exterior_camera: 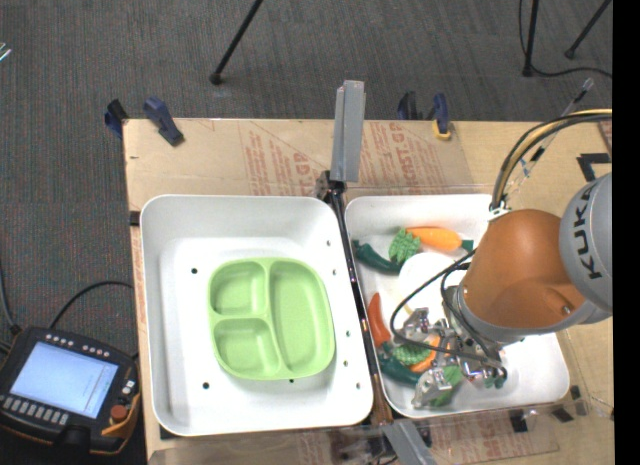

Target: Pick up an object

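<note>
Toy vegetables (415, 358) in right bin (540, 378) partly hidden by arm (520, 278), fingers (437, 385) among them, grip unclear

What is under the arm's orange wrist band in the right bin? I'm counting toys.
Beside the band lie a toy carrot, a green piece and a red-orange piece; whatever is beneath it is covered.

On the desk (250, 158), two bins sit side by side: the left bin (170, 253) holds a divided plate (270, 318) at its middle. The right bin (540, 378) holds toy vegetables: a carrot (435, 238) at its upper part, more pieces (405, 358) lower left. A handheld controller (65, 388) lies at the frame's lower left.
</note>
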